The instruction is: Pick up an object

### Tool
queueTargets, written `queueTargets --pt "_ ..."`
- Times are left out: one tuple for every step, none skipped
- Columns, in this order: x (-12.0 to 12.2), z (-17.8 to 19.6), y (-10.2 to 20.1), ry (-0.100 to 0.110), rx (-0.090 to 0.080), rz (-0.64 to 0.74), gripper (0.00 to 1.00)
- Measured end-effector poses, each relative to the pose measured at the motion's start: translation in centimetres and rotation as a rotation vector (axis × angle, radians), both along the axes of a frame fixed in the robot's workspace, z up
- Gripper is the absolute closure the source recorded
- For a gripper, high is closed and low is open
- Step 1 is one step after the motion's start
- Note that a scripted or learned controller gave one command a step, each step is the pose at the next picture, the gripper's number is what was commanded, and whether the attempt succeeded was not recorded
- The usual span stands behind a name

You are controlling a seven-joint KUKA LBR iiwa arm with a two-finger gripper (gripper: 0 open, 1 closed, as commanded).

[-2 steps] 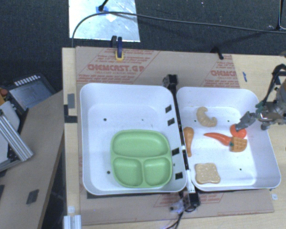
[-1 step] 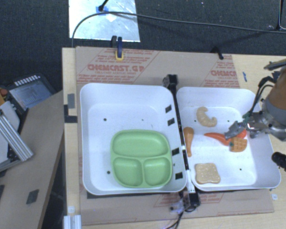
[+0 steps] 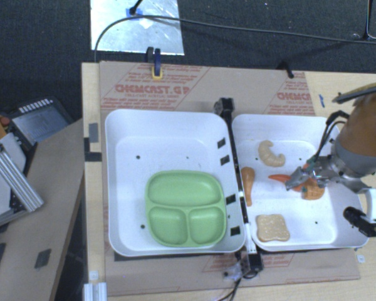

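Two white bins sit side by side on a cardboard sheet (image 3: 194, 83).

Left bin (image 3: 125, 130): holds a green divided tray (image 3: 185, 207), three compartments, lying flat toward the near side.

Right bin (image 3: 326, 231): four food-like items.
- Curved pale piece, croissant (image 3: 271, 154), toward the far side, middle.
- Orange carrot-like piece, carrot (image 3: 247, 184), against the left wall, lying lengthwise.
- Toast slice (image 3: 272, 227), flat, near front left corner.
- Orange round piece, orange (image 3: 313, 192), right of centre, partly covered by the gripper.
- A thin red-orange sliver (image 3: 277, 178) juts left from under the gripper tip; cannot tell whether it belongs to the orange piece or is separate.

Arm (image 3: 363, 130) comes in from the right, orange band over the right bin's far right corner. Gripper (image 3: 299, 182) is low over the right bin, right above the orange, pointing left. Whether the fingers are apart, together or clamped on something, cannot tell; the tip is dark and blurred against the items beneath.

Clamp (image 3: 155, 63), yellow and black, on the cardboard's far edge.
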State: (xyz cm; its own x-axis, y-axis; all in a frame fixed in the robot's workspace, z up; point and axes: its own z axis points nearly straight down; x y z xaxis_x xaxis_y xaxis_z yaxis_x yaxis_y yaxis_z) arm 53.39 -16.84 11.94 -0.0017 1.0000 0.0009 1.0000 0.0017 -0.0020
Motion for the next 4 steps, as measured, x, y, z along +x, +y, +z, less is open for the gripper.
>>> queueTargets --pt "0.3 -3.1 -0.3 -0.011 -0.007 -0.002 0.00" --pt "0.7 -1.6 -0.4 -0.024 -0.010 -0.001 1.00" --pt "0.6 4.2 -1.4 -0.009 -0.004 0.000 1.00" --pt "0.9 10.7 -1.2 -0.011 -0.004 0.003 1.00"
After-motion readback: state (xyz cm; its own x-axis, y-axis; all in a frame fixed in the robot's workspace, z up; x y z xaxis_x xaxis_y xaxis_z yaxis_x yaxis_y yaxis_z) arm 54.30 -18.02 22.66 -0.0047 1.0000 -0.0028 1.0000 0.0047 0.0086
